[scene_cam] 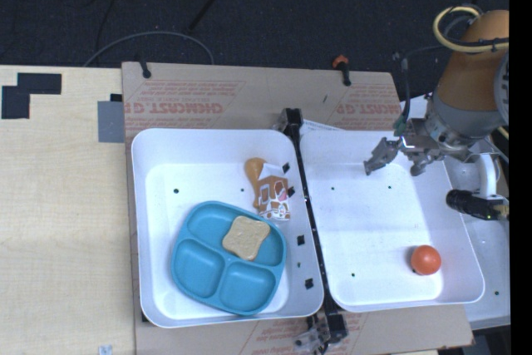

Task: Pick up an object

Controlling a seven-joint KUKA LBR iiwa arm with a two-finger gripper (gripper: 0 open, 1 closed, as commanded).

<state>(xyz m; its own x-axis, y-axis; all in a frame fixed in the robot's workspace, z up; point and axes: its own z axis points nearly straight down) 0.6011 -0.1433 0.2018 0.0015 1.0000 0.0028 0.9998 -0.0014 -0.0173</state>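
round orange ball [426,259]: smooth, right bin [366,295] | hand [397,159]: metal fingers spread, released

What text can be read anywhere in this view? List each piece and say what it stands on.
"GP" and a longer red word, seen upside down and mirrored, too distorted to read surely: on the cardboard sheet under the bins.
Print on the small carton in the left bin: too small and blurred to read.
More red print on the cardboard's front edge: unreadable.

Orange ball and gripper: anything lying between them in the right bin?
Nothing: the camera view shows bare white floor of the right bin between the gripper and the orange ball.
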